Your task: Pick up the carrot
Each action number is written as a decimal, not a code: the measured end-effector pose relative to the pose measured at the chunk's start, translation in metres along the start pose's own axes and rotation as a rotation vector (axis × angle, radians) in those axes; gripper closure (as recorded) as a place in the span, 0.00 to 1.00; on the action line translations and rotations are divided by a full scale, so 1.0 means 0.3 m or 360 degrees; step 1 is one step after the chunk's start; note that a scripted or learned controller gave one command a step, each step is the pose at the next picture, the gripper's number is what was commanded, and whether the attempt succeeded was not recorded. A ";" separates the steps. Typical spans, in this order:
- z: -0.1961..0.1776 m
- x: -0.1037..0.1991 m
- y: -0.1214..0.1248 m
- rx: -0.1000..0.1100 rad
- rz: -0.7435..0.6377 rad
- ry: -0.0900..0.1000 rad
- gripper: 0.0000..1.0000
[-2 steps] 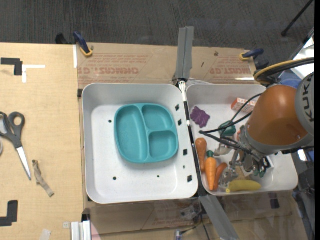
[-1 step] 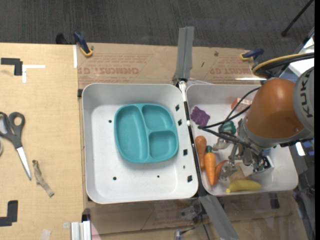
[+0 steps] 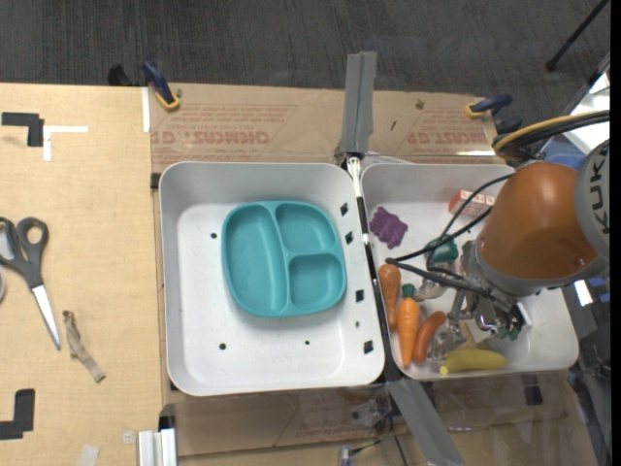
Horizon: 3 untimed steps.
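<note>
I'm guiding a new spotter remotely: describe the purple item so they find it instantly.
Look in the right-hand white bin, in its far left part beside the divider. The purple grape bunch lies there alone, above the orange carrots; nothing else there is purple.

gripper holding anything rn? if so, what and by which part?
Cannot tell. The gripper is low in the right bin, beside the carrots and a banana, but the wrist and cables hide what is under it. No item visibly sits in it.
</note>
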<state>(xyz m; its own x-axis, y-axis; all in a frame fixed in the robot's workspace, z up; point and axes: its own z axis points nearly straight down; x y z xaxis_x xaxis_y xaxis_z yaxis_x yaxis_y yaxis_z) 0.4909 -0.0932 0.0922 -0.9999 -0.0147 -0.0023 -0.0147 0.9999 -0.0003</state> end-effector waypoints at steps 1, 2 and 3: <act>-0.001 -0.062 -0.002 0.0000 -0.0045 -0.0002 0.00; -0.002 -0.099 0.001 -0.0001 0.0206 -0.0003 0.00; -0.002 -0.231 -0.001 0.0000 0.0053 -0.0004 0.00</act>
<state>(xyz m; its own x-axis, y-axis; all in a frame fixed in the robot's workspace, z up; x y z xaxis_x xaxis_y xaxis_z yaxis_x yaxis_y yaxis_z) 0.5603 -0.0924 0.0930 -0.9998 0.0184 -0.0045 0.0184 0.9998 -0.0002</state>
